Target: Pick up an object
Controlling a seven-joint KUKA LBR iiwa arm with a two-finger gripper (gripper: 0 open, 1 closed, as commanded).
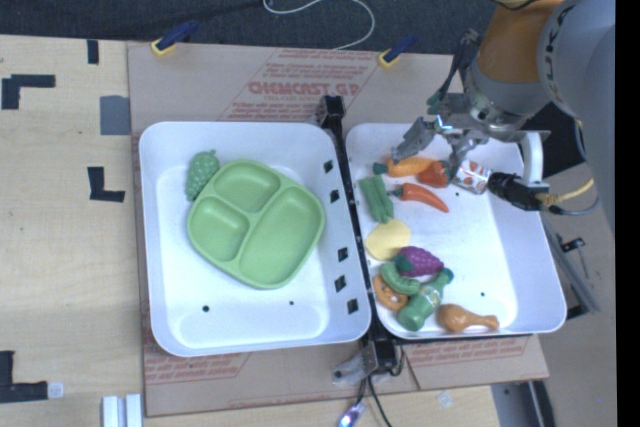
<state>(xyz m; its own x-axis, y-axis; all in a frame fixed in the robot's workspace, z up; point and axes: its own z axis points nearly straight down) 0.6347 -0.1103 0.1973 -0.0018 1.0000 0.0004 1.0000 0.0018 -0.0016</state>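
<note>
So, left bin [170, 315]: green grapes [201, 172] touching a green plate [257, 223]. Right bin [520, 275]: cucumber [377, 198], yellow lemon [387, 239], purple eggplant [419, 262], green bottle [423, 302], drumstick [466, 320] crowded along its left and front. Carrot [411, 167] and red chili [424, 198] lie at the back. Gripper [437, 141] hangs spread apart right over the carrot, gripping nothing.

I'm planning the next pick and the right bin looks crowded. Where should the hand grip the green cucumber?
Probably the cucumber at mid-length, from above, fingers across its narrow width. It lies flat near the right bin's left wall, apart from the yellow lemon.
</note>
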